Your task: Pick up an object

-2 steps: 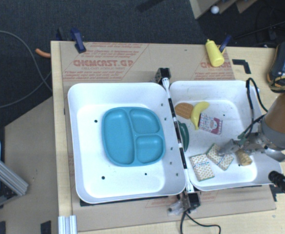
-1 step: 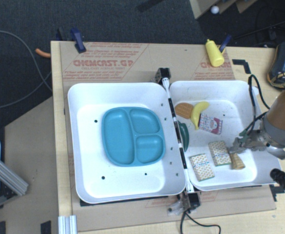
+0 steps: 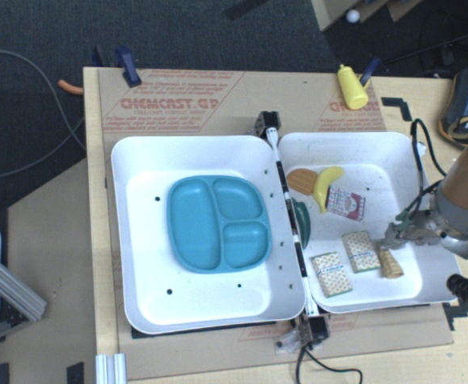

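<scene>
Brown and stubby, a small cork-like cylinder lies in the right-hand shallow white bin, close to that bin's right wall and toward its near edge. The grey two-finger gripper sits just above it, reaching in over the right wall; its dark fingertips look drawn close together beside the cylinder's upper end, and nothing is visibly between them.

Just left of the cylinder, touching or nearly so, lies a tan patterned square packet, and a second patterned packet rests nearer the near-left corner. Toward the middle of the bin a small white and red carton lies tilted, with a yellow banana-shaped toy overlapping a flat brown oval piece beside it. A dark green rounded object hugs the left wall.

Open white floor shows along the bin's far edge and far-right corner, and a strip along the near edge under the cylinder.

Next door, the left-hand white bin carries a turquoise plastic divided tray in its centre, with bare floor all around it.
</scene>
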